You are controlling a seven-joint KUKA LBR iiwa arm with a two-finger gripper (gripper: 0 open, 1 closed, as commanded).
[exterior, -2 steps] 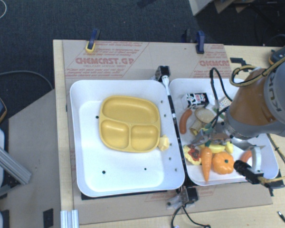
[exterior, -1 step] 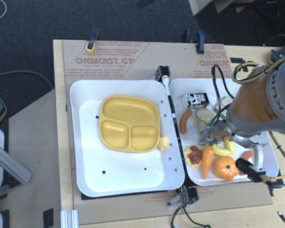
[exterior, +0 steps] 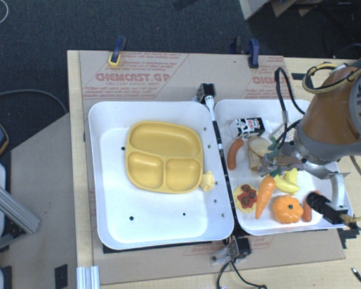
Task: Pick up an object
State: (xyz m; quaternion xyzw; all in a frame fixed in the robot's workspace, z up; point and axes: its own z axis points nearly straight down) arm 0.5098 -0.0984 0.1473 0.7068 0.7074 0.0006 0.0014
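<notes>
The right bin [exterior: 289,108] holds toy food: a black-and-white carton [exterior: 248,125], a sausage [exterior: 233,153], a slice of bread [exterior: 257,150], a carrot [exterior: 265,196], a pizza slice [exterior: 246,198], a yellow banana [exterior: 287,183] and an orange pumpkin [exterior: 287,209]. My gripper [exterior: 272,161] reaches in from the right and hangs low over the bin's middle. It is between the bread and the top of the carrot, close to the banana. The wrist hides what lies directly under it.
The left bin [exterior: 108,179] holds a yellow divided plate [exterior: 164,156] with a small pale yellow piece [exterior: 207,181] at its right edge. A divider rail [exterior: 216,143] separates the bins. Clamps stand at the bench's back edge.
</notes>
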